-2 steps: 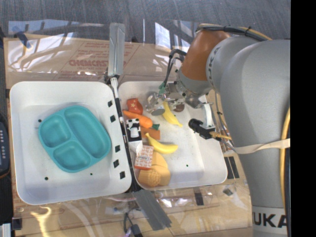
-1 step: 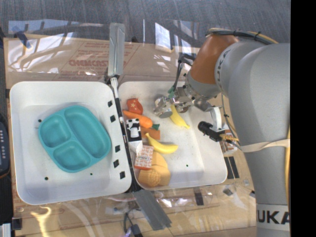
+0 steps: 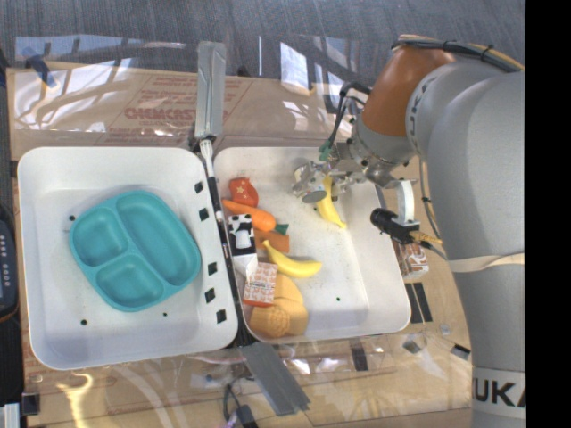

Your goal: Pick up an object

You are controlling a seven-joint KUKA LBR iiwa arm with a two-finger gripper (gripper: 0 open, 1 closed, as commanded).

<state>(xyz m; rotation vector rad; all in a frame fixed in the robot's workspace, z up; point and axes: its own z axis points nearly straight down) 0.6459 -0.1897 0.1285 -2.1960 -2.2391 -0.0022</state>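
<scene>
Currently the pincer (image 3: 314, 185) sits low in the right bin (image 3: 375, 301), near its far wall. A small yellow banana (image 3: 329, 207) shows between its fingers, its upper part hidden by the metal and its tip trailing out toward the bin's near side. Judged clenched on that banana. Whether the fruit is clear of the floor cannot be told from this slant.

Progress: grasp looks made; the lift out is not yet done. Slip risk is a guess: the hold seems close to one end.

Nearer the camera and left of the pincer, along the divider: red toy (image 3: 243, 191), carrot (image 3: 250, 213), black-and-white carton (image 3: 240, 234), a second banana (image 3: 291, 263), printed packet (image 3: 260, 284), bread-like piece (image 3: 277, 314).

Far left, well apart, the other bin (image 3: 45, 328) carries a teal divided plate (image 3: 134, 249).
</scene>
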